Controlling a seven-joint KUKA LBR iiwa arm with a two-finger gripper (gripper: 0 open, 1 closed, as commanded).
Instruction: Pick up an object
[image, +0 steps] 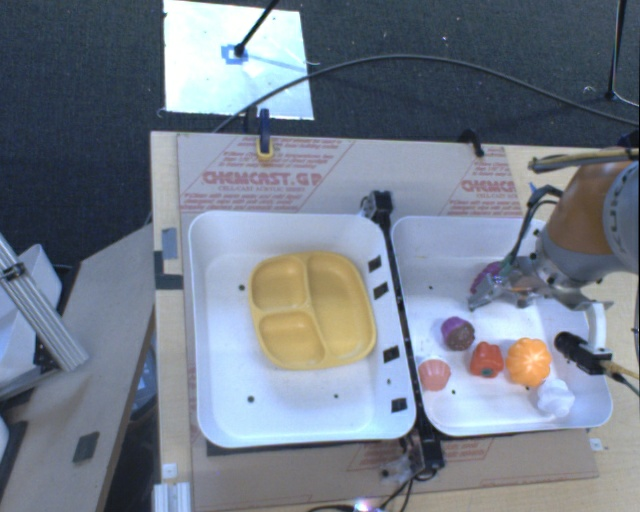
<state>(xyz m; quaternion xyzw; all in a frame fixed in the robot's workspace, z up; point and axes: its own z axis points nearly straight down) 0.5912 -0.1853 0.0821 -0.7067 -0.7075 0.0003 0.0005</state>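
Observation:
My gripper (487, 292) is low over the upper middle of the right bin (440, 240), at the end of the grey arm with its orange band (590, 205). A small magenta object (491, 271) lies right against the gripper's upper side; whether it is gripped is unclear. Below it sit a purple object (458, 332), a red pepper-like toy (486, 359), an orange pumpkin-like toy (528, 361), a pink piece (434, 375) and a white piece (552, 398).
The left bin (220, 400) holds a yellow divided plate (310, 308). A black divider with clips (392, 310) runs between the bins. A black part (582, 352) juts over the right bin's right rim.

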